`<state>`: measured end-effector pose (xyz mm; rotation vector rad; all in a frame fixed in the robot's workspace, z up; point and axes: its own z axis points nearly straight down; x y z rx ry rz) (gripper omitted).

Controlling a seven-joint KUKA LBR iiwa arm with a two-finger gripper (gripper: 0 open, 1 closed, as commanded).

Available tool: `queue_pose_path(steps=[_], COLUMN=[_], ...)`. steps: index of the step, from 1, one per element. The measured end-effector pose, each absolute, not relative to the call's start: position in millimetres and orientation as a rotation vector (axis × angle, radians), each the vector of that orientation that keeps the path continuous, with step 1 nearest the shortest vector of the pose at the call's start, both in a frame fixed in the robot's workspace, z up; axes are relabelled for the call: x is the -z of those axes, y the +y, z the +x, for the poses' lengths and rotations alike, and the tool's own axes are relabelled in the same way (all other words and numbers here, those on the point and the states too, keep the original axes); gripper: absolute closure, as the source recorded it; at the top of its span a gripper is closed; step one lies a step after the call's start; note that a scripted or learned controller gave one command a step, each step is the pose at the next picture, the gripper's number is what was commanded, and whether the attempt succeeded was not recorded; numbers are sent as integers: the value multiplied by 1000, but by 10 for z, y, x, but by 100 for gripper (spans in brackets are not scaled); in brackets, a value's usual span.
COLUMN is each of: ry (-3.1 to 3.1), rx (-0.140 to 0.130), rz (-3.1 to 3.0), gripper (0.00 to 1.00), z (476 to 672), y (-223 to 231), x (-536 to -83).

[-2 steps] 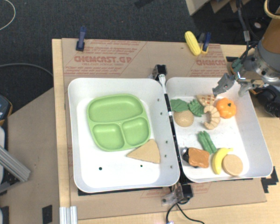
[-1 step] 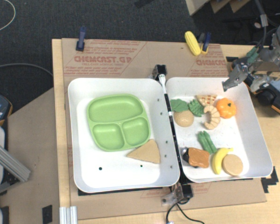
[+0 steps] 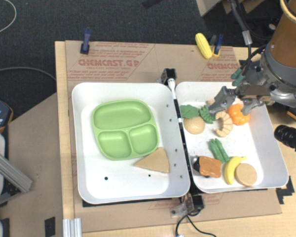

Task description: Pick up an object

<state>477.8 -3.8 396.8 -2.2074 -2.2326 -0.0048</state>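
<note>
My gripper point(image 3: 235, 104) hangs low over the back of the right bin point(image 3: 266, 147), its fingers point(image 3: 220, 102) spread open. An orange fruit point(image 3: 237, 115) lies on the bin floor just in front of them and partly between them, not gripped. A ridged tan pastry piece point(image 3: 224, 124) lies beside the orange, with green leafy pieces point(image 3: 197, 112) to its left. A beige round point(image 3: 194, 126) sits near the divider. Nearer the front are green beans point(image 3: 218, 149), a brown-orange chunk point(image 3: 209, 167), a banana point(image 3: 231, 169) and a round biscuit point(image 3: 246, 175).
The left bin point(image 3: 84, 147) holds a green divided plate point(image 3: 124, 129) and a tan wedge point(image 3: 153, 161). A yellow clamp point(image 3: 203, 45) and blue clamps point(image 3: 85, 40) sit on the board's back edge. The arm's body rises at the right.
</note>
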Motion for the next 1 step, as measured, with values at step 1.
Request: queue_pose_path(steps=[1], ry=[-2225], rx=[3], rz=[-2221], gripper=[100], z=[4810], y=[-92], x=[-4055])
